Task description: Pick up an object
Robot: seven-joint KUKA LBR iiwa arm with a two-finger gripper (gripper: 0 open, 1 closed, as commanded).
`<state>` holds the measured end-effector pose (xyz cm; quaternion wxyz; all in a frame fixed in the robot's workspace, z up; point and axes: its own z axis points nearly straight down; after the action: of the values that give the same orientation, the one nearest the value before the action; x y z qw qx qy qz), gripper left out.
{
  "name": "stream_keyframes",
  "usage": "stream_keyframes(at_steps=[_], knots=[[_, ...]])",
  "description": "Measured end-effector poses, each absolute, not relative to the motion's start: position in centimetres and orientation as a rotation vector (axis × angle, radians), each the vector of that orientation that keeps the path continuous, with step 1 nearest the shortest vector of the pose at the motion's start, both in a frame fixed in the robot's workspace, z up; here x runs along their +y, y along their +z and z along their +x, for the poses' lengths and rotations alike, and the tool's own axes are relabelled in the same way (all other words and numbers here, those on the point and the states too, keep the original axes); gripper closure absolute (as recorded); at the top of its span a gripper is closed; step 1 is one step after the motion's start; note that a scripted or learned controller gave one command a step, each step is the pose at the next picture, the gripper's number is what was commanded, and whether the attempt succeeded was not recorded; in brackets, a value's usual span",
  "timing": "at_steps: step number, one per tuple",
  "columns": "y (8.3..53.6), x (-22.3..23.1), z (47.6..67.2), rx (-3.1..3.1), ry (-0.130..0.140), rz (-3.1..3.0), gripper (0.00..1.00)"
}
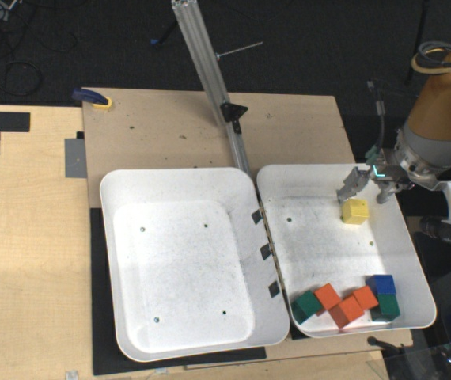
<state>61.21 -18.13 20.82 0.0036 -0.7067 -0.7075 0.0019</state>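
Leftmost, shallow white plastic bin [123, 212] on pale wooden tabletop [170, 133]. Beside it, second white bin [415, 291] with small yellow cube [355, 210] near far wall. Just above cube, two-finger hand [370, 186], spread open, gripping nothing. Near front edge, orange, green and blue blocks [350, 302] clustered.

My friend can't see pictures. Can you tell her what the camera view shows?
A robot arm's pincer hangs open just above a yellow block in the right white bin. Orange, green and blue blocks huddle in that bin's near corner. The left white bin sits beside it.
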Motion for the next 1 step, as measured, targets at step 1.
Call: stream_keyframes(at_steps=[1], knots=[[21.08, -18.13, 61.31, -2.223, 0.003, -2.216, 0.0]])
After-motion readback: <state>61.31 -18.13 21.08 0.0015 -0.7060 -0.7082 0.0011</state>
